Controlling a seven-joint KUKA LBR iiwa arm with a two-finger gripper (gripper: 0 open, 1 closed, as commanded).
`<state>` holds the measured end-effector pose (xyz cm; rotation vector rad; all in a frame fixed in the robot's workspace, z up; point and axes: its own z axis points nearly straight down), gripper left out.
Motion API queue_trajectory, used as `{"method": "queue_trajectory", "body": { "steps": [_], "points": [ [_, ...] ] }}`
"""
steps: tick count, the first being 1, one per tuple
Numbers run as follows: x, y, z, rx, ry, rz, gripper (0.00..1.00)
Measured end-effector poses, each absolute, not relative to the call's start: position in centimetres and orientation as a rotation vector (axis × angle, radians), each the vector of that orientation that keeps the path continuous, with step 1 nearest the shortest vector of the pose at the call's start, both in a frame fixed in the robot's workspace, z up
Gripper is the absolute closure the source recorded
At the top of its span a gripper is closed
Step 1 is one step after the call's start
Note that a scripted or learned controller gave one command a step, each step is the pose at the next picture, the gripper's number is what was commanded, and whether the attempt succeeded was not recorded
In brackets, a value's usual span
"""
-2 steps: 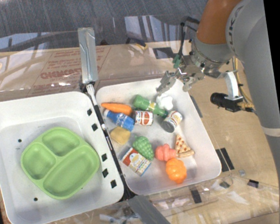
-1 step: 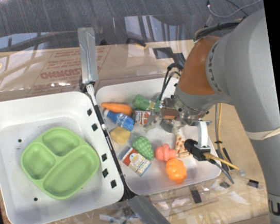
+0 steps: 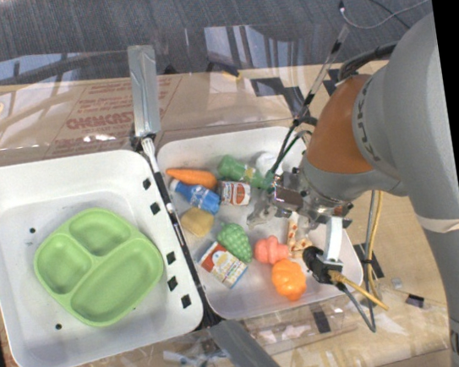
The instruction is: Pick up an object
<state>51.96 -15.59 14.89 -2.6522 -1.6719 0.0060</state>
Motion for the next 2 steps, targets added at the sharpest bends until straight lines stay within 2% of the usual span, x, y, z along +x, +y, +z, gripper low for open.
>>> {"method": "queue_trajectory", "body": {
  "steps": [1,2],
  "points": [
    [54.7,-20.3,19.2,-2.715,-1.575,0.002,0.00],
    [51.3,-14.2,9.1,-2.786,-1.442,0.004,0.00]
  ]
}}
